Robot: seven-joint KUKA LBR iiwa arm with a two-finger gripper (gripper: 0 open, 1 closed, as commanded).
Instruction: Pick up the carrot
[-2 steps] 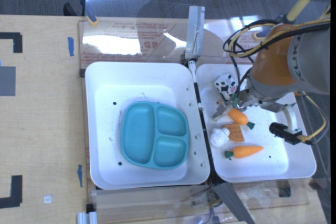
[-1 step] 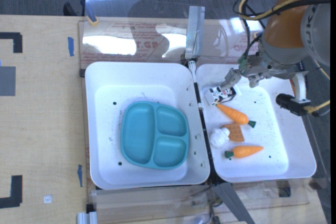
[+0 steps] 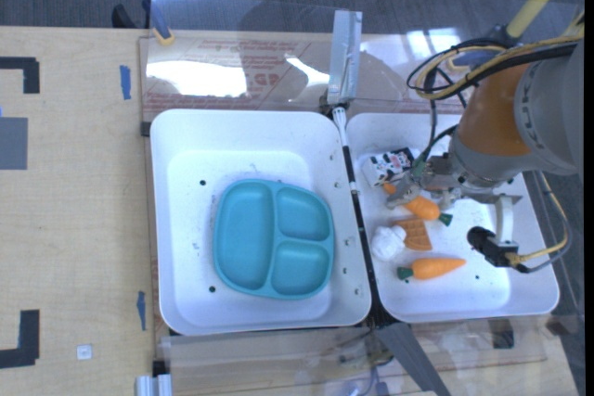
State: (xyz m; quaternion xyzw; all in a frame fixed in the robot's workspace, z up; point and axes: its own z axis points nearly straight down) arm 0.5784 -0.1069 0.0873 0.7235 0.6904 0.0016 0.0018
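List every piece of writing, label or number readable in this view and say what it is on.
None can be read with certainty.
Clear panel behind the left bin: faint reddish lettering, mirrored by glare and too blurred to read.
Small black-and-white item in the right bin: dark markings, too small to tell whether they are print.
Blue divided plate, carrots and bins: no writing visible.

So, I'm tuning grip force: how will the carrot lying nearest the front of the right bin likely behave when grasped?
The carrot looks like a smooth toy, so probably stiff and light. Its tapered, rounded body may slip toward the narrow tip or roll on the bin floor if nudged. It lies flat and apart from its neighbours, so tipping seems unlikely.
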